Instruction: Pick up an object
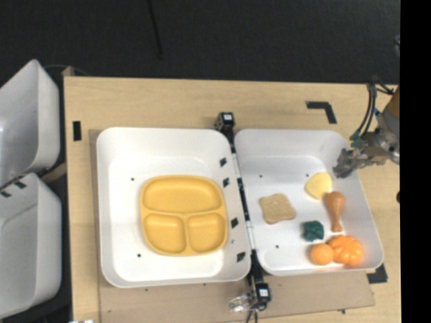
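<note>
The right bin [283,147] holds a pale yellow round piece [318,185], a brown drumstick [334,207], a tan slice of toast [277,208], a small dark green piece [312,231], an orange ball [321,254] and an orange pumpkin-like piece [347,249]. My gripper [345,161] hangs over the bin's right rim, just up and right of the yellow piece. Nothing shows between its fingers.
The left bin [121,153] holds a yellow three-compartment plate [183,214]. A black clip [225,120] sits at the top of the seam between the bins. White blocks [23,180] stand off the bench's left edge.
</note>
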Action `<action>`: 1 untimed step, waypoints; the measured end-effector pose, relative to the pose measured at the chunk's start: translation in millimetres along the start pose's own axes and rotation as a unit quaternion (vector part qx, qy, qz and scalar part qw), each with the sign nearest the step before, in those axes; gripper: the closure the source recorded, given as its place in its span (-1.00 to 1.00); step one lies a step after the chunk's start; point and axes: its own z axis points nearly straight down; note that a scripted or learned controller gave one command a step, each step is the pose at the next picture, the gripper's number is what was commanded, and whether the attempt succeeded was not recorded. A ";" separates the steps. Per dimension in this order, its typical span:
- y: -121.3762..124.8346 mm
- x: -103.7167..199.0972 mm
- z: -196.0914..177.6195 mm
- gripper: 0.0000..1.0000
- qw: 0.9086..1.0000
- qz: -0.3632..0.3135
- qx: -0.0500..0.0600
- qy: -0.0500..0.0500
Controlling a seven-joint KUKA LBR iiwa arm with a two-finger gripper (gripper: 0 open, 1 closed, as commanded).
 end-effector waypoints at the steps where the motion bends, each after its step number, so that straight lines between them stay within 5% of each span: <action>1: 12.0 59.0 -1.7 1.00 1.000 -0.001 0.002 0.001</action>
